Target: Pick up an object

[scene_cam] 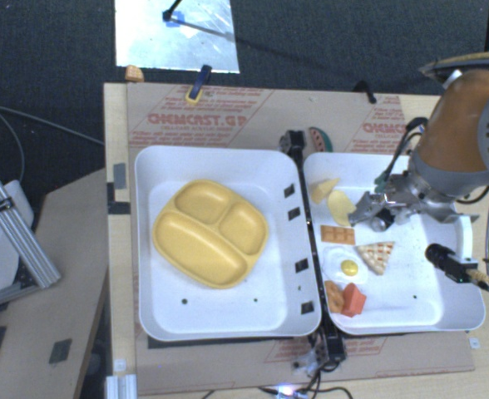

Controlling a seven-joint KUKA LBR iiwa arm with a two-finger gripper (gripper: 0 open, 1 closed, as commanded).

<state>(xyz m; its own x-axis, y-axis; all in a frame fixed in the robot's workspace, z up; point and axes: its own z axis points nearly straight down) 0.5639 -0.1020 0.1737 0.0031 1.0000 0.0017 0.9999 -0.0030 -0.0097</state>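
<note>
We see the toy food crowded along the left side of the right bin (444, 310). A pale cheese wedge (323, 189) lies at the top, its tip aimed up and right. Just below it a yellow chip (339, 207) runs its long axis top to bottom. Under that sits a square waffle (338, 234), edges roughly level with the bin wall. A pizza slice (376, 255) lies to the waffle's lower right, its point aimed down and right. A fried egg (345, 267) sits just left of the slice, and near the bottom a nugget (334, 294) touches a red piece (353, 300).

The gripper (369, 211) hangs low over the bin, just right of the chip and above the waffle, reaching in from the right. We cannot tell how far the fingers stand apart, and we see nothing between them.

In the left bin (157, 306) rests a yellow tray (210, 232) with three compartments, tilted so its long axis runs from upper left to lower right. A black divider (307, 223) runs between the bins. The food pieces lie close together, the chip and waffle nearest the gripper.
</note>
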